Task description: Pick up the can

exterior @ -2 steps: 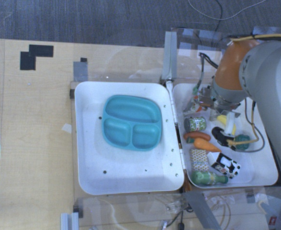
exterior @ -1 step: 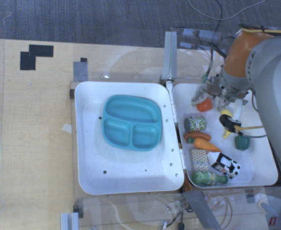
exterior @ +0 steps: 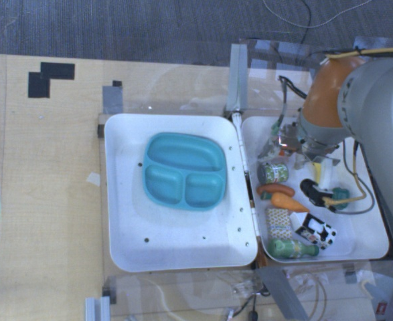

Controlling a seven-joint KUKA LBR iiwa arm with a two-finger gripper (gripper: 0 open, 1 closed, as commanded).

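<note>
The can (exterior: 274, 173) is small, with a green label and a silver end, and lies on its side near the left wall of the right bin (exterior: 370, 246). My gripper (exterior: 284, 143) hangs over the back of that bin, just above and slightly right of the can. Nothing is visibly held in it. The arm's orange band and grey body cover the bin's back right part.
Two carrots (exterior: 282, 196) lie just in front of the can. Closer to me are a patterned packet (exterior: 280, 223), a cow-patterned toy (exterior: 318, 233) and a green bottle (exterior: 293, 249). The left bin (exterior: 126, 239) holds a blue divided plate (exterior: 184, 170).
</note>
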